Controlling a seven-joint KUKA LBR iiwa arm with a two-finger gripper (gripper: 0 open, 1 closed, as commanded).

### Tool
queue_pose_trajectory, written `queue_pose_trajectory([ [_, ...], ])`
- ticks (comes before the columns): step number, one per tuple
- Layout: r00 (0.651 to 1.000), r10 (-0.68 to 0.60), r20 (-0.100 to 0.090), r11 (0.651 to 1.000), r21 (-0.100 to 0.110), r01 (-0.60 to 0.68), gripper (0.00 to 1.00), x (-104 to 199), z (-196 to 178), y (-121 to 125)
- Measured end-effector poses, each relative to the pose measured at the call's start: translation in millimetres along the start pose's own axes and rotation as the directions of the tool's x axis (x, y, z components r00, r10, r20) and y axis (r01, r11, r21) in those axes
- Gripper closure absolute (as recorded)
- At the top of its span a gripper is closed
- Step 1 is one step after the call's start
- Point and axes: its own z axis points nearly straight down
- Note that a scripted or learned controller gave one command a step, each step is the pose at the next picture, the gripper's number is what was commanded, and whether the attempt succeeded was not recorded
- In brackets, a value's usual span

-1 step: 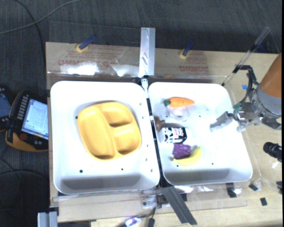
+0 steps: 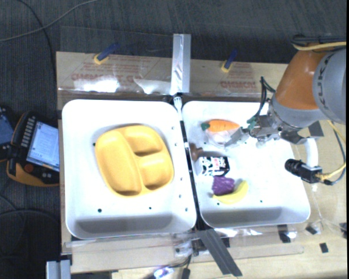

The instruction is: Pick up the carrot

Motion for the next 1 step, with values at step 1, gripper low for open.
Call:
queue_pose_trajectory([
  [1, 0.996, 0.091, -0.001, 0.996, -0.001, -0.091, 0.00, -19.3, 25.2, 49.7],
])
